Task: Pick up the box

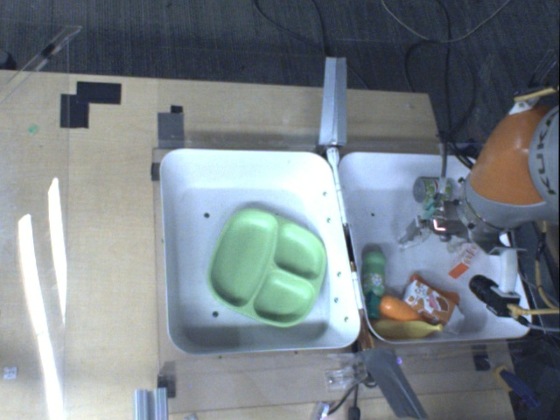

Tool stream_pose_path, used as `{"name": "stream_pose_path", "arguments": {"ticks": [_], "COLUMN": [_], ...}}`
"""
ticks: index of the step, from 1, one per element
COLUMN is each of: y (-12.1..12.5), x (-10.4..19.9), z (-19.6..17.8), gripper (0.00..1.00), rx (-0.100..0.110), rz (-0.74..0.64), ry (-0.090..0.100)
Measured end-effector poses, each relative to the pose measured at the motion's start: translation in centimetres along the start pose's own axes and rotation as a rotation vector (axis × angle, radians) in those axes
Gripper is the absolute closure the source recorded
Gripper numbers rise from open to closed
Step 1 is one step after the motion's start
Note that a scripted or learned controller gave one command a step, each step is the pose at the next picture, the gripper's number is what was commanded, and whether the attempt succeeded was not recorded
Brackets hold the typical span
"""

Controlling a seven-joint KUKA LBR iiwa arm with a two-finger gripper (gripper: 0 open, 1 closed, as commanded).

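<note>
Orange box [430, 298] is seen lying unlifted near the right bin's [385, 182] front edge, while the gripper's [435, 226] state cannot be told.

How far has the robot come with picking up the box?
Nothing looks done yet: the box lies in the right bin beside the green bottle. The gripper hangs above the bin, apart from the box. Reaching, grasping and lifting remain.

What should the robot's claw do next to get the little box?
Probably slide toward the near side of the right bin and come down over the orange box. The claw sits above the bin floor, apart from the box, which lies beside the green bottle and the banana.
</note>
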State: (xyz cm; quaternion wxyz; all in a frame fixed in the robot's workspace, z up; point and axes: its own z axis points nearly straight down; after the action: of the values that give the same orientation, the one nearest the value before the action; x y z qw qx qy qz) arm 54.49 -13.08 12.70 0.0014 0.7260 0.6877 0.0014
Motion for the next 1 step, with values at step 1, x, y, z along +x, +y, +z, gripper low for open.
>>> {"name": "stream_pose_path", "arguments": {"ticks": [1], "y": [-4.29], "x": [-2.97], "z": [3.83], "gripper": [0.00], "rx": [-0.008], "rz": [0.026], "ry": [0.000]}}
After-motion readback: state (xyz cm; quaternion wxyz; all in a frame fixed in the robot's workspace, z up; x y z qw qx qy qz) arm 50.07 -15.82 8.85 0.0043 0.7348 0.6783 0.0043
